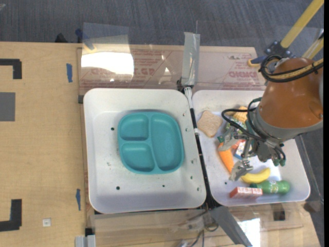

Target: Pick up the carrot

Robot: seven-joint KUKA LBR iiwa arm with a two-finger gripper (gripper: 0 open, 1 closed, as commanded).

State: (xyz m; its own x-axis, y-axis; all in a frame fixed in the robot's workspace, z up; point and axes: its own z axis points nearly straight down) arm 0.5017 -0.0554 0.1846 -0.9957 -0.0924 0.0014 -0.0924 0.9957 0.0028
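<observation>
- Two shallow white bins are sitting side by side on a wooden bench, seen from above at a slant.
- The left bin (pixel 97 138) is holding a teal divided plate (pixel 151 142) with three compartments, lying flat near the bin's middle.
- The right bin (pixel 300 181) is holding a cluster of toy foods.
- The carrot (pixel 226 159), orange and tapered, is lying in the right bin's left half, pointing toward the near edge.
- A tan slice of bread (pixel 209 123) is lying just beyond the carrot, near the divider between the bins.
- A yellow banana (pixel 256 176) is lying to the right of the carrot's tip.
- A green item with a red and white end (pixel 262 190) is lying along the near wall, just below the banana.
- The arm (pixel 288 99), grey with a large orange band, is reaching in from the right and hanging over the right bin.
- The gripper (pixel 240 168) is pointing down between the carrot and the banana, just beside the carrot; whether it is touching the carrot is unclear.
- Whether the gripper is open or closed cannot be told from this view.
</observation>
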